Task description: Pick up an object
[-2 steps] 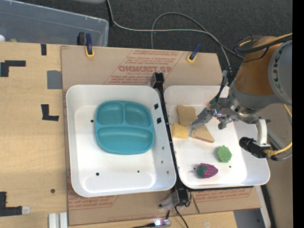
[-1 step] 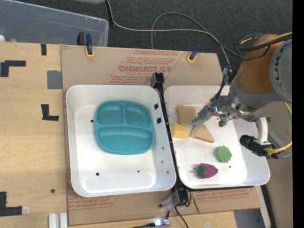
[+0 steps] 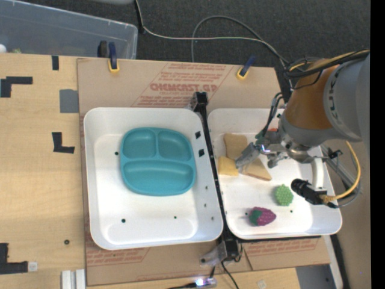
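**Where everything sits**

Two bins lie side by side. The left bin (image 3: 96, 179) holds a divided plate (image 3: 157, 161) near its middle. My gripper (image 3: 255, 155) hangs in the right bin (image 3: 325, 224), over the wedges (image 3: 236, 155) by its left wall. Nearer the front lie a ball (image 3: 283, 195) and, left of it, a berry (image 3: 261, 216).

A teal divided plate (image 3: 158, 162) is being held by the left white bin (image 3: 99, 221) — both bins are being borne by a cardboard sheet (image 3: 174, 83), which is being pinned by two yellow clamps (image 3: 112, 62).
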`<state>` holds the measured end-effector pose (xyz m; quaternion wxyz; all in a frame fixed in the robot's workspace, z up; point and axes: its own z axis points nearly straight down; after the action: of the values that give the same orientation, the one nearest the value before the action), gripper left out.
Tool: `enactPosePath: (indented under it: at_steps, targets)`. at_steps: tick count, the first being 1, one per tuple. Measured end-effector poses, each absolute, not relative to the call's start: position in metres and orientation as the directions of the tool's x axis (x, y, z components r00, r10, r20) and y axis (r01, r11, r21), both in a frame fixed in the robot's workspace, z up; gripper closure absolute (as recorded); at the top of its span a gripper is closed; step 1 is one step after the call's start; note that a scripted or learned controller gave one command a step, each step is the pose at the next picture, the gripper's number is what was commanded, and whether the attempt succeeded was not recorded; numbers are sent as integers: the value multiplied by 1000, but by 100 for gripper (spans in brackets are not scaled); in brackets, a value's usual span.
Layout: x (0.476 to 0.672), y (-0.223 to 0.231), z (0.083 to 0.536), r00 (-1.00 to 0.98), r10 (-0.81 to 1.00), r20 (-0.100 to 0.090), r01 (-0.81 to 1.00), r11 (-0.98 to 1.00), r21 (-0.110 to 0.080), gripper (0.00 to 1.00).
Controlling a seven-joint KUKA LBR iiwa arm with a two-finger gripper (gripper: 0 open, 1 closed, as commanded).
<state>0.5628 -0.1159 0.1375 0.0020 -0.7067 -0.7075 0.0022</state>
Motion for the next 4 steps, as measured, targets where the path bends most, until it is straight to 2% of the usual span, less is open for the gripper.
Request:
enactPosePath:
  at_steps: [1,2,3,4]
  targets:
    - [565,-120,91,2,1000,-9,1000,-2,9,0]
    - [568,-117,105,-1,1000,-5,1000,1,15,100]
    - [566,-125,163,-1,1000,-1,1000,1,3,100]
    - [561,-116,217,-2,1000,-1,1000,2,4,100]
